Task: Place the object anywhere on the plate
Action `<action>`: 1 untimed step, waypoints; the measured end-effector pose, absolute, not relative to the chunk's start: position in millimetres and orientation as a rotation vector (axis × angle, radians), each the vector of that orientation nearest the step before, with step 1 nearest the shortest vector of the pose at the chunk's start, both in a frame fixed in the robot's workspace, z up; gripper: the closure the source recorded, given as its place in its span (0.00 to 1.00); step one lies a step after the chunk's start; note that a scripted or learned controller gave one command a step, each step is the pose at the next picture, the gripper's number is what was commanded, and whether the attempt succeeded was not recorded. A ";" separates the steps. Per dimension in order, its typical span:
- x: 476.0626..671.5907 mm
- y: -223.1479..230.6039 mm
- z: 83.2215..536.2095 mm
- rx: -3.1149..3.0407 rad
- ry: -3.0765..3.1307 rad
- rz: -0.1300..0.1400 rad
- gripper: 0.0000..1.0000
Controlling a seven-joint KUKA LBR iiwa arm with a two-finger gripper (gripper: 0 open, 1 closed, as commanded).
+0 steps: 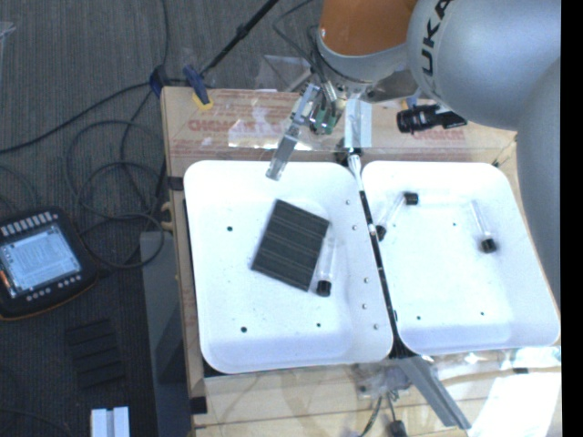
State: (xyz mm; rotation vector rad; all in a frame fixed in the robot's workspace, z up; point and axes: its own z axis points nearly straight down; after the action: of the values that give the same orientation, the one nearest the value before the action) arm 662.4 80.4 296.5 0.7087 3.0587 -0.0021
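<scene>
Two white bins: left bin point(219, 326) holding one dark ribbed plate point(290, 244) and one clear tube point(324, 269) touching it; right bin point(510, 317) holding two tubes point(480, 226). Jaws point(314, 144) above the left bin's far rim, spread, grasping nothing.

The two bins point(214, 244) point(519, 271) are white, with small dark dots on their floors. The plate point(291, 244) in the left bin is dark grey to black with a pattern of fine parallel ribs. The tube point(324, 267) beside it is clear with a black cap. The two tubes point(393, 209) point(481, 226) in the right bin are also clear with black caps. The arm point(483, 35) is light grey with dark letters and an orange band point(364, 7). The tool point(319, 148) is silver grey, with a small green part above it. The worktop point(237, 121) is light brown with red print. The floor point(73, 62) is dark grey, with black cables point(109, 171). The pendant point(36, 262) is black with a pale screen.
</scene>
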 end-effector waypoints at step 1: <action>649.6 105.9 294.2 -0.379 3.116 0.004 0.00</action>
State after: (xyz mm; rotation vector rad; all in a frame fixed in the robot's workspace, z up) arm 649.6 105.9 294.2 -0.3793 3.1162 0.0042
